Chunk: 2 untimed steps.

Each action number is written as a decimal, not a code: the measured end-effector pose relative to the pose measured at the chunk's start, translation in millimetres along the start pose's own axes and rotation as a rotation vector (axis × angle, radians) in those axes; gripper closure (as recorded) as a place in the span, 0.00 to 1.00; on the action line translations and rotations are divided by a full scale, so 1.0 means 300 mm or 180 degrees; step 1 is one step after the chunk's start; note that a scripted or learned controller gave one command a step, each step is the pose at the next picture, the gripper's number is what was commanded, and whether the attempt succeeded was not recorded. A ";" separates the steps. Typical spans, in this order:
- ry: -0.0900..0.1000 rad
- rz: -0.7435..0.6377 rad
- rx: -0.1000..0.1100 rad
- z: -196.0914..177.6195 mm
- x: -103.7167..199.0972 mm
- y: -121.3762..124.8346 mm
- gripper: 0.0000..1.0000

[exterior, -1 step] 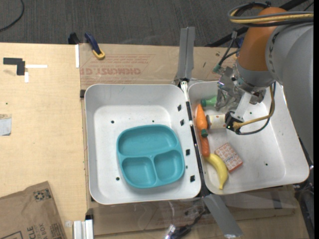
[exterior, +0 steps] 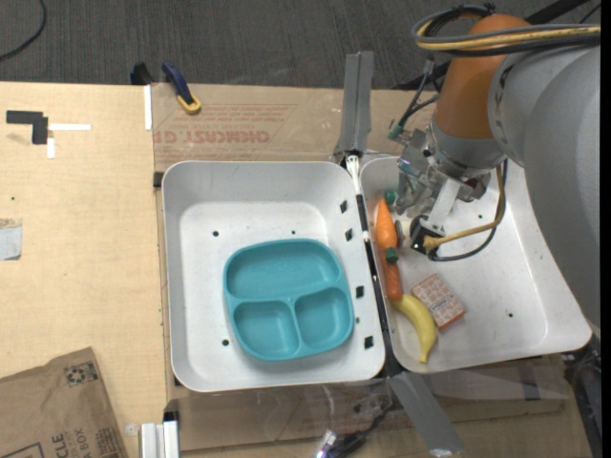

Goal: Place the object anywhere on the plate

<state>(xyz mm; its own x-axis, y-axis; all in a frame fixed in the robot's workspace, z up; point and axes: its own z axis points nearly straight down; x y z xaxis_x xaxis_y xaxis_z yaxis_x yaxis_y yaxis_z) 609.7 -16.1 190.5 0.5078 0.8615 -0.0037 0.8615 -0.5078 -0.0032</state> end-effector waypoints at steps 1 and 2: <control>0.0001 0.1127 -0.0002 -0.132 0.186 -0.152 1.00; -0.0001 0.0529 -0.0004 -0.289 0.092 -0.146 1.00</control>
<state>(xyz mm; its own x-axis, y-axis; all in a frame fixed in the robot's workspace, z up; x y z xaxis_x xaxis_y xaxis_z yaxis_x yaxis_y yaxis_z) 586.2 30.2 277.4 0.6434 0.7655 -0.0043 0.7655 -0.6434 -0.0012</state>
